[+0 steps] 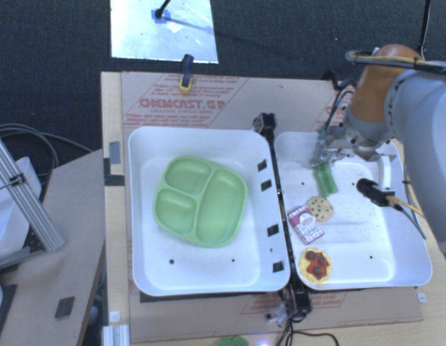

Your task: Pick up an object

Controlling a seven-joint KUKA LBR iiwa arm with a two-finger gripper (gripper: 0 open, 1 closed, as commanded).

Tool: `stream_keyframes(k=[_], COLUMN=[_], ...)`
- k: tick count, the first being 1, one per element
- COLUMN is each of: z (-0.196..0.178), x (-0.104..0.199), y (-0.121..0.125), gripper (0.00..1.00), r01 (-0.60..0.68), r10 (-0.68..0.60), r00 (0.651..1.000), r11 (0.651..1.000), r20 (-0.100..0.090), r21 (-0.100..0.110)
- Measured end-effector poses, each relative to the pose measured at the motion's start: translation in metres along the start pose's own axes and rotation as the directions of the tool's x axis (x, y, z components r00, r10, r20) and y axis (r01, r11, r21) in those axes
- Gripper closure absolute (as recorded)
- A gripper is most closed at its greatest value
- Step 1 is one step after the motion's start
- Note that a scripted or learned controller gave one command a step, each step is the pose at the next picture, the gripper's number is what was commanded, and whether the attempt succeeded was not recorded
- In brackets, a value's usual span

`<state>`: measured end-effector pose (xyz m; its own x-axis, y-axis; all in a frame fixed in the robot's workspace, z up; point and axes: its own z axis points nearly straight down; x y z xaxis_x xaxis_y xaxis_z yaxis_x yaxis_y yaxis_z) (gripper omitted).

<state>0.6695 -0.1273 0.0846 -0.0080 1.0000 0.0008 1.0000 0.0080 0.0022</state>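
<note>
A: With the gripper [322, 156] hanging low in the right bin [410, 265], just above the green stick [325, 179], hard to call the grasp. Open or shut? Cannot tell from this angle; nothing seen clamped.

B: Stick lying flat, top end right under the gripper. Cookie [320, 208] just below the stick, pink card [306, 224] below and left of the stick, pizza slice [315, 264] further down.

A: Likely risks: closing off-centre and flicking the stick aside, or sliding it into the cookie.

B: Also pressing into the floor. Green plate [201, 201] well left of the stick, in the left bin [147, 265].
</note>
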Motion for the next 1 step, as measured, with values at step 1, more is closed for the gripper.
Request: stream_keyframes(k=[1], z=[-0.1079], x=[0.0545], y=[-0.0178], gripper=[1.00], r01=[0.002], r10=[-0.002], r00=[1.000], r11=[1.000], r20=[-0.001], r21=[-0.010])
